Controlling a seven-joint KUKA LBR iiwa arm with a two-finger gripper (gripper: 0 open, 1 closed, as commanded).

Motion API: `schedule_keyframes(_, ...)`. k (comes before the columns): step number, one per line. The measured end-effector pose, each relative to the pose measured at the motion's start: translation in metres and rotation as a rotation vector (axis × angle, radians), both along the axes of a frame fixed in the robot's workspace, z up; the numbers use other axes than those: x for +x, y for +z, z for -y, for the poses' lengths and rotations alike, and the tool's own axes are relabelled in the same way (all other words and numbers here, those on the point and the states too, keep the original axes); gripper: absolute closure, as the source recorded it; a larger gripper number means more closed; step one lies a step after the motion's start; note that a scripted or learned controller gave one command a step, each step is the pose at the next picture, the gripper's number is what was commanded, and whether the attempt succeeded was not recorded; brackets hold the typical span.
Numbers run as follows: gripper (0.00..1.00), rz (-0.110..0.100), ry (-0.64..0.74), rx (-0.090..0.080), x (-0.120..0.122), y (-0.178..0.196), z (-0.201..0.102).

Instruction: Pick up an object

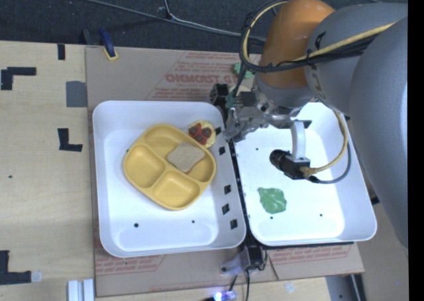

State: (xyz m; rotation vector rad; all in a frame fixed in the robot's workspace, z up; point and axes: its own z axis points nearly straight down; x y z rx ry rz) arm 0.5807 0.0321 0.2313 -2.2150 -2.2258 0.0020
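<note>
The table [40, 180] carries two shallow white bins side by side. In the left bin [112, 227] a yellow divided tray [156, 174] lies a little above centre, tilted, with a tan slice of bread [185, 156] in its compartment toward 2 o'clock. A small red and dark berry-like object [201, 133] sits just off the tray's edge at 1 o'clock, near the bin's upper right corner. In the right bin [351, 223] a green crumpled object [272, 199] lies toward 7 o'clock of that bin's middle, apart from everything else. The grey arm with its orange band [295, 34] reaches in from 3 o'clock, and its pincer [228, 124] hangs over the shared wall of the bins, just beside the berry-like object; whether it is wide or narrow I cannot tell.
</note>
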Motion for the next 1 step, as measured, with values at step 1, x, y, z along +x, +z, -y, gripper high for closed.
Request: schedule_keyframes(1,1.00,0.000,0.000,0.000,0.0138,-0.0089,-0.0421)
